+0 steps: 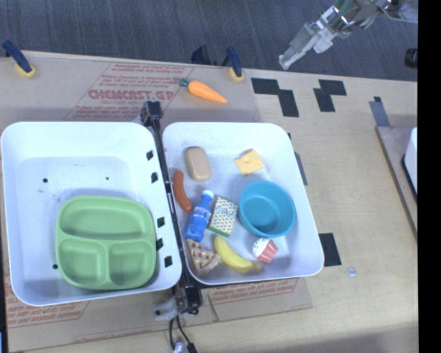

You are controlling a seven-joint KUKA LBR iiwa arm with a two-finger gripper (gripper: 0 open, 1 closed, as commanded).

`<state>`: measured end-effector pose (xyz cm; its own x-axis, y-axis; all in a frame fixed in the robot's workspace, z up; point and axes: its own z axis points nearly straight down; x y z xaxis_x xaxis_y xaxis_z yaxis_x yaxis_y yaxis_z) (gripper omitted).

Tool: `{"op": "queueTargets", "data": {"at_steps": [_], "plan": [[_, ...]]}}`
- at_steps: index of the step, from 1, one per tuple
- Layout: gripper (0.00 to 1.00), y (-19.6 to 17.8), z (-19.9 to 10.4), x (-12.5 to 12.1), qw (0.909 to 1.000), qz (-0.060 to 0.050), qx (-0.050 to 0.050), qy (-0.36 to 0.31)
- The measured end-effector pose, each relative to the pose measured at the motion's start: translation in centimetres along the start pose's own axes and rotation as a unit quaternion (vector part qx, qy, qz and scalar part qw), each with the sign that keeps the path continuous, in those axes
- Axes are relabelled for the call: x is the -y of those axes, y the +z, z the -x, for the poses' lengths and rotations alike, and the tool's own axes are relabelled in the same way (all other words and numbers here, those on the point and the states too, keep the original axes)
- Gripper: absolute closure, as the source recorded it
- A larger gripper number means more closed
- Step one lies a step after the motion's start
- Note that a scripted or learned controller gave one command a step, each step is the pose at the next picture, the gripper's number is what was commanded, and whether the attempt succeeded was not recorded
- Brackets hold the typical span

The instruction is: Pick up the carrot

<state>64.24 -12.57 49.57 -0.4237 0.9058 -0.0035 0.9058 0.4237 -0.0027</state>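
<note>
— Where is the carrot point(204, 91) lying at this moment?

— It is lying on the brown cardboard sheet point(125, 94) outside both bins, just beyond the far rim of the right bin point(298, 190), its green end pointing left.

— And the gripper point(288, 59)?

— It is hanging at the upper right, well apart from the carrot and carrying nothing; whether its fingers are apart or together, I cannot tell.

— What is sitting in the bins?

— A green divided plate point(106, 243) is resting in the left bin point(29, 160); a blue bowl point(267, 208), a banana point(234, 257) and a blue bottle point(199, 215) are crowding the right one.
</note>
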Motion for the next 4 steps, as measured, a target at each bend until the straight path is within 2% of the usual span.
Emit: {"op": "queueTargets", "data": {"at_steps": [1,2,3,4], "plan": [[1.00,-0.9,0.1,-0.1,1.0000,-0.003,0.002,-0.004],[1.00,16.8,-3.7,0.4,0.9973,-0.010,-0.006,0.073],[1.00,25.2,-7.7,-3.6,0.9774,-0.008,-0.003,0.211],[1.00,30.7,-15.1,-3.9,0.9556,-0.008,-0.003,0.295]]}}
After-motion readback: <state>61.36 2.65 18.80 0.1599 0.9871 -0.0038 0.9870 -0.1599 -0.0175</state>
